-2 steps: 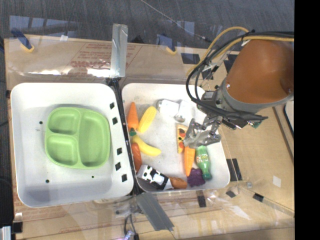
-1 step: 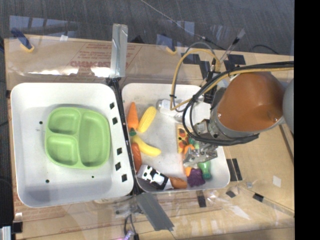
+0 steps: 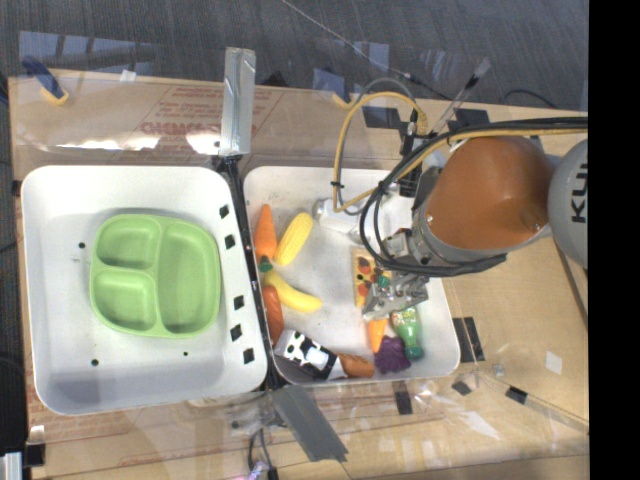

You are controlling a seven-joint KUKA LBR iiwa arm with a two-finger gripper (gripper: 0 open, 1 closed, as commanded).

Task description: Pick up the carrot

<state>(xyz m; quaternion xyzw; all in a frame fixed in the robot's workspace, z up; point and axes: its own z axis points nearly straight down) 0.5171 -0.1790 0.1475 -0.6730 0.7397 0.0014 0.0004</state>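
White right bin: gripper state cannot be told; crowded toys beside carrot risk a wrong grasp.

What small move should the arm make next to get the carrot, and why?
Probably shift the gripper toward the view's left. It hangs over the right side of the right bin, above small toys, while the carrot lies along that bin's left wall, beside the corn cob and above the banana. I can't tell how its fingers stand.
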